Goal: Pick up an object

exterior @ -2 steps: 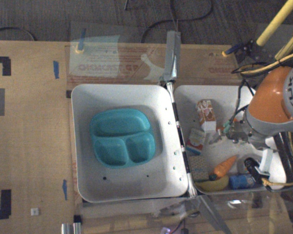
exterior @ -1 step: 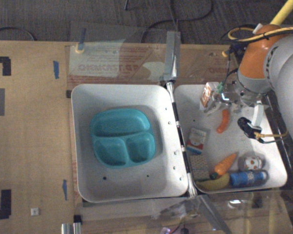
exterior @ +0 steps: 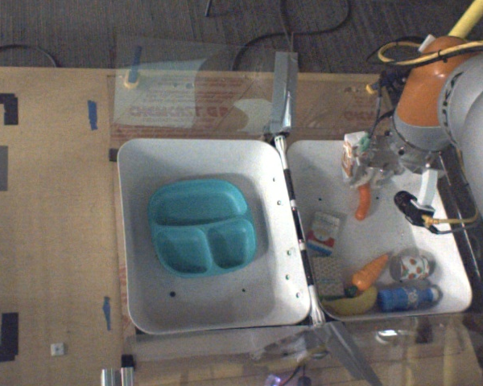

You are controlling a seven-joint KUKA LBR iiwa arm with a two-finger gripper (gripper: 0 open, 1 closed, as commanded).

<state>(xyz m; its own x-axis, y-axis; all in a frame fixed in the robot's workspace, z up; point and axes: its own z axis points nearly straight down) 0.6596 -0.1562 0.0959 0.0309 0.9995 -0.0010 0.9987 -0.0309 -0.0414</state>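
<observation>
White bins, two, side by side on the bench. Left bin (exterior: pixel 137 215): one teal tray (exterior: pixel 201 226), three compartments, lying flat near the middle. Right bin (exterior: pixel 322 163): gripper (exterior: pixel 362 175) low over the far end, a small orange piece (exterior: pixel 362 202) hanging just below it, seemingly between the fingertips, though contact is too blurred to confirm; whether the jaws are open or closed I cannot tell. Near end of the same bin: carrot (exterior: pixel 369 270), banana (exterior: pixel 350 301), blue bottle (exterior: pixel 406 297), round patterned item (exterior: pixel 409 265), all crowded close. Small card (exterior: pixel 324 232) lies by the divider.

Handling note, as judgement: lift straight up and slowly, clear of the bin wall; if the orange piece slips, re-aim at its middle rather than the crowded near end.
</observation>
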